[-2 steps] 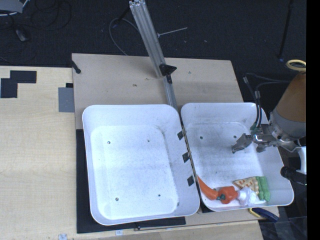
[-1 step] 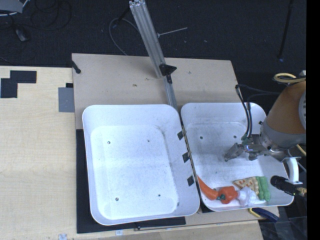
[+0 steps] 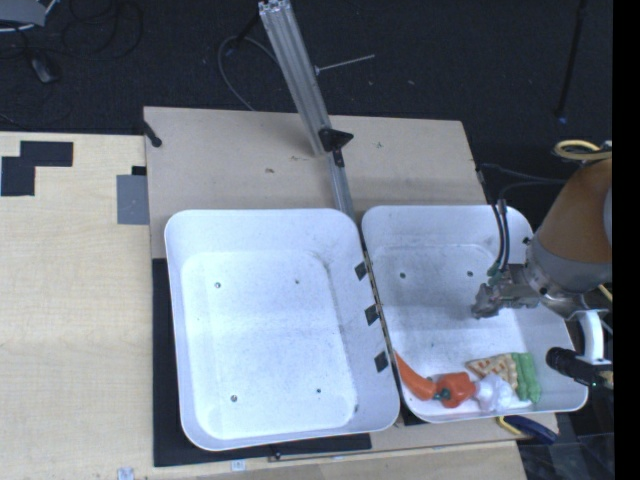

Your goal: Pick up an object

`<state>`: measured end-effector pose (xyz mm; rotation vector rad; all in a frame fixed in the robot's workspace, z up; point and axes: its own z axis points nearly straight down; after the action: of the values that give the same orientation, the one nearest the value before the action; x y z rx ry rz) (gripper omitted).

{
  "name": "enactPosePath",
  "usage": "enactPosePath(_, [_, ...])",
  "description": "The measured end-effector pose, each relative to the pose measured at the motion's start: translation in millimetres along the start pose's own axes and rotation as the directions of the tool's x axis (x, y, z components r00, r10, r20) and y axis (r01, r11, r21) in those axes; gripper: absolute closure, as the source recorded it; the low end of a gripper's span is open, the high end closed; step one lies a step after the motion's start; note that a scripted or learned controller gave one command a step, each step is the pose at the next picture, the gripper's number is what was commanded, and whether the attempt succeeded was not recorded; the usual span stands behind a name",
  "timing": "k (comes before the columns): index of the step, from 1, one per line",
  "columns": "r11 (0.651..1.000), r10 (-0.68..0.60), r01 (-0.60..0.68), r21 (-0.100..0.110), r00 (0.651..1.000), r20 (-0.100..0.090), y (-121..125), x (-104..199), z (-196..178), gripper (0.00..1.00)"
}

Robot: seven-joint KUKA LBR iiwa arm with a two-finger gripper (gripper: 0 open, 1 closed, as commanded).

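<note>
The arm comes in from the right, and its gripper [image 3: 490,303] hangs low over the right bin [image 3: 430,238], near the bin's right side. Nothing shows between its tips. Along the right bin's front edge lie an orange-red carrot-like piece [image 3: 425,384], a tan wedge [image 3: 495,369], a green piece [image 3: 526,376] and a small white item [image 3: 492,396]. The gripper sits above and behind this cluster, apart from it.
The left bin [image 3: 200,238] stands beside the right one, with black clips [image 3: 372,314] along the shared wall. A slanted metal rail [image 3: 300,73] rises behind the bins. Cables run along the bench's right side.
</note>
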<state>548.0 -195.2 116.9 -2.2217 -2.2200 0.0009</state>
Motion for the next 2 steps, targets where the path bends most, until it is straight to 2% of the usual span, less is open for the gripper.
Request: enactPosePath(2, [1.0, 0.001, -0.001, -0.005, 1.0, 0.002, -13, -15, -108, 1.0])
